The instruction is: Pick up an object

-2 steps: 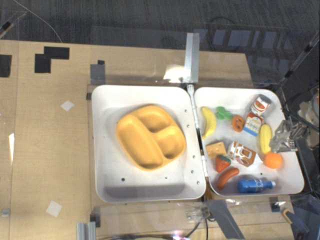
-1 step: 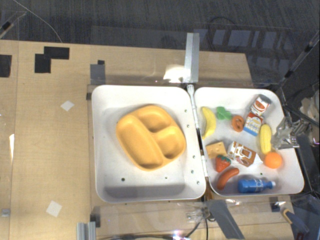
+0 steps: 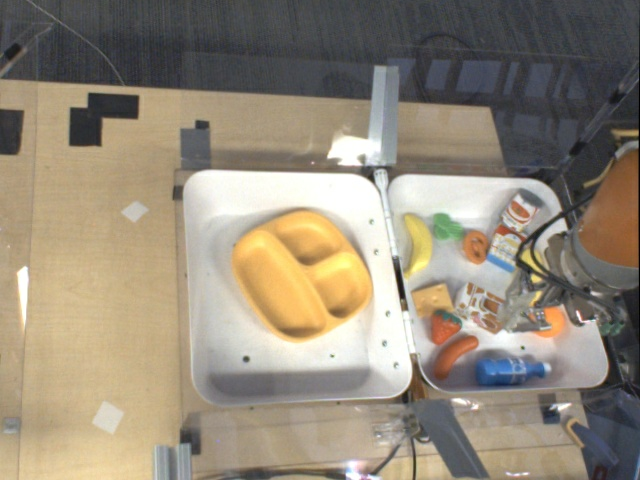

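**Over the right bin, nothing lifted yet**

Low over the right bin [image 3: 598,366], the gripper [image 3: 520,306] hangs among the small objects, with the grey arm and its orange band just to its right. I cannot tell how the gripper is set, because the parts there are small and blurred, and no object is seen lifted. So I judge the task is at the reaching stage; the grasp and the lift remain.

Just left of the gripper lies a red and white packet [image 3: 480,306]. Further left are a cheese wedge [image 3: 432,297] and a strawberry [image 3: 446,321]. Below and left is a sausage [image 3: 455,352], and below is a blue bottle [image 3: 510,370]. Just right of the gripper, an orange piece [image 3: 547,321] shows partly. Above it stand a carton [image 3: 505,248] and a can [image 3: 522,209], with an orange slice [image 3: 476,247], a green toy [image 3: 447,227] and a banana [image 3: 417,243] up and left.

The objects are crowded, so there is little free floor near the gripper. The right wall of the bin is close. Far left, the left bin [image 3: 215,368] holds only a yellow divided tray [image 3: 300,271], with open floor around it
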`<state>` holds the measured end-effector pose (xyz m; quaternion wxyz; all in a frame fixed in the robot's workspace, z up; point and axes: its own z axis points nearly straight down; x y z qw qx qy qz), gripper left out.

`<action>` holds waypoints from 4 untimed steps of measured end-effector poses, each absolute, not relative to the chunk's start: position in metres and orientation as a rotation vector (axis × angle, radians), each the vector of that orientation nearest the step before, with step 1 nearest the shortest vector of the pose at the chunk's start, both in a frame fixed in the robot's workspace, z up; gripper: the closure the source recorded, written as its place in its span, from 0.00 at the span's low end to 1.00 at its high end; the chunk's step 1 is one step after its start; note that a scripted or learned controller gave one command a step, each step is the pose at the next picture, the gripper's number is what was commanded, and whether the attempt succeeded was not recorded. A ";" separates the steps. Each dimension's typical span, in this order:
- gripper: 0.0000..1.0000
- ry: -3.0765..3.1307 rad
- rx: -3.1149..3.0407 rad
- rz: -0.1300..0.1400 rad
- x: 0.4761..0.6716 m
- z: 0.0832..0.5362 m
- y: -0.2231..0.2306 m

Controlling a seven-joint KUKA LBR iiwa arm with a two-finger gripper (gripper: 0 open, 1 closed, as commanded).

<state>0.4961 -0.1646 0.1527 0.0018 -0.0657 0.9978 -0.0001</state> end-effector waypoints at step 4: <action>0.00 3.126 0.090 -0.005 0.544 0.090 -0.188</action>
